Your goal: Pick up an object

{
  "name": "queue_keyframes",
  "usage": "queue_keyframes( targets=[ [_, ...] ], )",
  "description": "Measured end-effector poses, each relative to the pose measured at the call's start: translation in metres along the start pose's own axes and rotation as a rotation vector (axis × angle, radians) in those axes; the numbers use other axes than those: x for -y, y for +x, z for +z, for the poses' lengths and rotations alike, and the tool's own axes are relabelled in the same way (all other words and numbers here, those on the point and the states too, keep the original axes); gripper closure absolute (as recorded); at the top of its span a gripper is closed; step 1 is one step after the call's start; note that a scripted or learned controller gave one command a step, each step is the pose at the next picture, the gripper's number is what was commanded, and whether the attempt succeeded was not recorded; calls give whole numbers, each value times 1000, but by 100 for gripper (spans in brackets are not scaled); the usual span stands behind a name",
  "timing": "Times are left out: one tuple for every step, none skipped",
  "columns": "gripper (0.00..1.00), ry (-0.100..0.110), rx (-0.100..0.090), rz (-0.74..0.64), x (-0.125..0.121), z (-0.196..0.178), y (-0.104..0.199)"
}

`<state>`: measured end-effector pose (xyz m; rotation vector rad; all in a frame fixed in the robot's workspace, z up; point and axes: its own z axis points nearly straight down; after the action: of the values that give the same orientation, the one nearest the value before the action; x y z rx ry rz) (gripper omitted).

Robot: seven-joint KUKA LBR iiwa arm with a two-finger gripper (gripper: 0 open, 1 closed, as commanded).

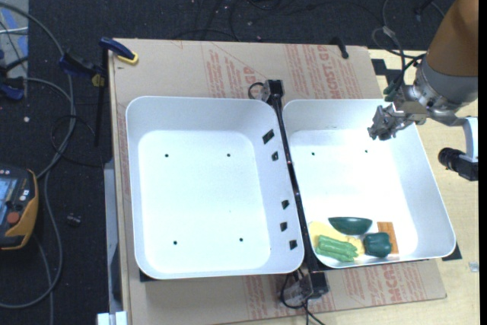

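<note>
Reaching in from the right, grey arm [449, 49] with orange band, poised over the far right part of the right bin [426, 186], likely staged there ahead of a descent. Left bin [144, 164] lying well beyond the gripper [383, 125], across the central divider. Gripper hanging above bare bin floor, holding nothing visible; spread or pressed together, impossible to tell at this size. Clustered well below the gripper, against the near wall: dark green bowl-shaped piece [351, 224], then green ridged object [335, 247], long axis running left to right with a slight tilt, then small teal block [377, 243] just beside it, apparently gathered in that corner by the bin's slope.
</note>
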<state>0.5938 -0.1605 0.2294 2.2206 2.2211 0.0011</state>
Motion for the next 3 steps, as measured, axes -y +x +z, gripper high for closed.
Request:
queue_keyframes(
  targets=[
    [100,1,-2,-5,-12,1,59],
    [100,1,-1,-5,-22,-6,112],
    [100,2,-1,-5,-20,5,165]
  ],
)
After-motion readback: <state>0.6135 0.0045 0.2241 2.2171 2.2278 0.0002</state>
